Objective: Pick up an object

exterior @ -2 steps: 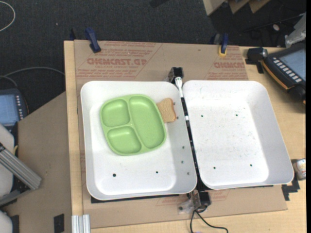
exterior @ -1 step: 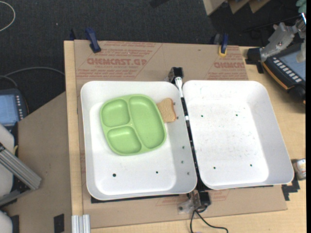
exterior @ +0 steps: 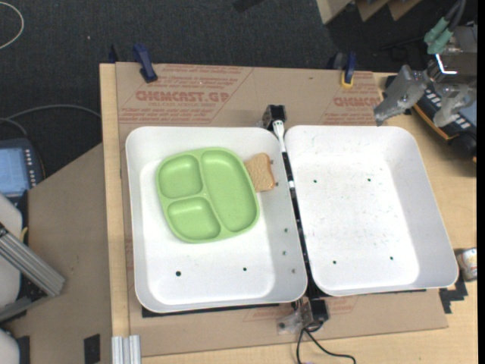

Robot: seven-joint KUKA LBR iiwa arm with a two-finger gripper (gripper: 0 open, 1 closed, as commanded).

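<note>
1. While two white bins sit side by side on the bench, the left bin point(exterior: 151, 279) holds a green plate point(exterior: 208, 194) with three sections; the plate lies flat in the upper part of that bin
2. Just beside the plate, at its upper right edge, lies a tan cracker point(exterior: 261, 172); it looks like a small flat piece of toast; it touches the plate's rim and sits close to the wall between the two bins
3. Next to it, the right bin point(exterior: 364, 211) has only tiny dark specks on its white floor
4. Up at the top right corner, past the far corner of the right bin, is the gripper point(exterior: 395, 101); it is grey metal and sits over the brown board, well apart from the cracker and the plate; I cannot tell how its jaws stand, because the parts are small and jumbled together
5. Both bins rest on a brown cardboard sheet point(exterior: 189, 89) with red letters; blue clamps point(exterior: 144, 63) pin its far edge
</note>
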